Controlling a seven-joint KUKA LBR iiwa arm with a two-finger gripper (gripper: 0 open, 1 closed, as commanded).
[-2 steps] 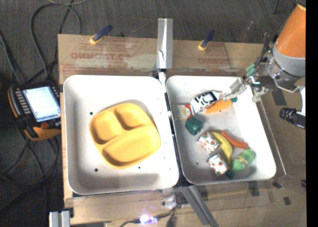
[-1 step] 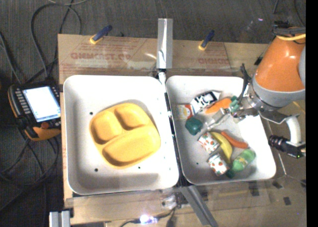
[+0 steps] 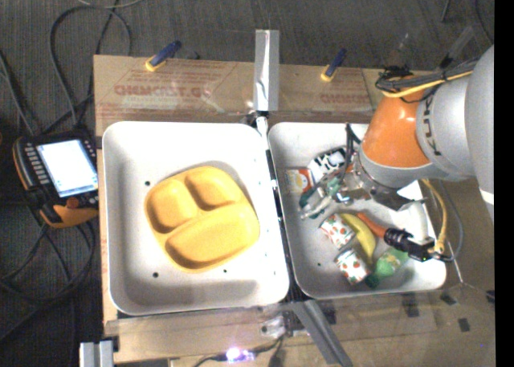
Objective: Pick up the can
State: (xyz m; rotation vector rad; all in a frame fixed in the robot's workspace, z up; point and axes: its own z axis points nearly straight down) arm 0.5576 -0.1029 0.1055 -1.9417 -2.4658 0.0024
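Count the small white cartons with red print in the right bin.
2. One carton lies mid-bin beside the banana; the other carton sits near the front edge by the green item. The arm may hide more.

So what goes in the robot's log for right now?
arm over right bin | gripper low among items | can grasp: cannot tell | tray in left bin

A yellow three-compartment plastic tray (image 3: 202, 217) lies in the left white bin (image 3: 120, 221); the grey arm's gripper (image 3: 325, 190) hangs over the cluttered right white bin (image 3: 434, 277).
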